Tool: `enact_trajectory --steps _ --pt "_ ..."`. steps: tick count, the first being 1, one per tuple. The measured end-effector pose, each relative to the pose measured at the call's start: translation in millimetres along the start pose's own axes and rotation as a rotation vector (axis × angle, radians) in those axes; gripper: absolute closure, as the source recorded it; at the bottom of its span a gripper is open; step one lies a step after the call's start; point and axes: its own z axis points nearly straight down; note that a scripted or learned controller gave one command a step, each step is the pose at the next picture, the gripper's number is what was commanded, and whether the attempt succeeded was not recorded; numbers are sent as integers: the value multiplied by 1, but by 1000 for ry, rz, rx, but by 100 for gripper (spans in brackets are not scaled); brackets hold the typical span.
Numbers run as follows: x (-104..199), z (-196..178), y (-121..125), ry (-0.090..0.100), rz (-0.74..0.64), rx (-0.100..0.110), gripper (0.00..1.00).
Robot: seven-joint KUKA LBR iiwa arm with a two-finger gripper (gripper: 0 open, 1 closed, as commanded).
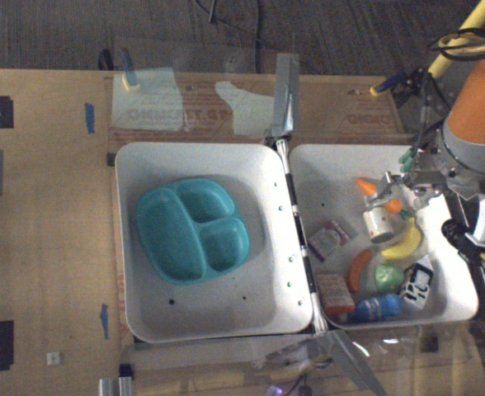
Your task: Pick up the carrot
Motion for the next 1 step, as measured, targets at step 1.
enact_trajectory --steps 1 --pt "-55 57 51 -3 71 -5 0"
